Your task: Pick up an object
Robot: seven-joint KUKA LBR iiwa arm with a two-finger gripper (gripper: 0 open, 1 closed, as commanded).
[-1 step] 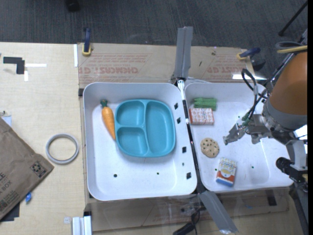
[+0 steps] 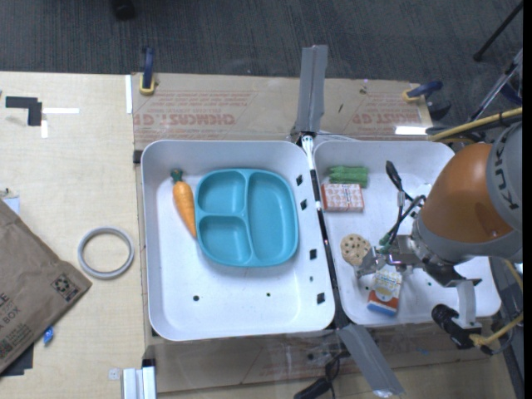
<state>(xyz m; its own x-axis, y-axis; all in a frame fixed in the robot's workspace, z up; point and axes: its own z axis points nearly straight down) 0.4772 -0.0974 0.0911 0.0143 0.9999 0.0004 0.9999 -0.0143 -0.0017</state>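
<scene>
Two white bins sit side by side on the desk [image 2: 66, 140]. The left bin [image 2: 166, 306] has a blue plate [image 2: 248, 217] with three parts in it, and an orange toy carrot [image 2: 184, 206] with a green top lies just beside the plate on its left. The right bin [image 2: 416, 144] has more things. Near its top left lies a green thing [image 2: 347, 174], and just below it a small red and white box [image 2: 342, 197]. A cookie [image 2: 355, 247] with dark dots lies lower down, near the wall between the bins. A dark spoon [image 2: 396, 181] lies near the middle of this bin. A small carton [image 2: 386, 293], white with red and blue on it, lies near the front of the bin. The grey arm [image 2: 465, 202] with its orange band comes in from the right and leans over this bin. The claw [image 2: 384, 260] hangs low, right above the carton and just beside the cookie. I cannot tell if the claw is open or closed, and I cannot tell if it touches the carton. Out on the desk to the left of the bins lies a grey ring [image 2: 105, 251]. A brown paper bag [image 2: 29, 285] lies at the far left. Brown cardboard [image 2: 216, 110] with red letters lies behind the bins, held by blue clamps [image 2: 148, 71].
</scene>
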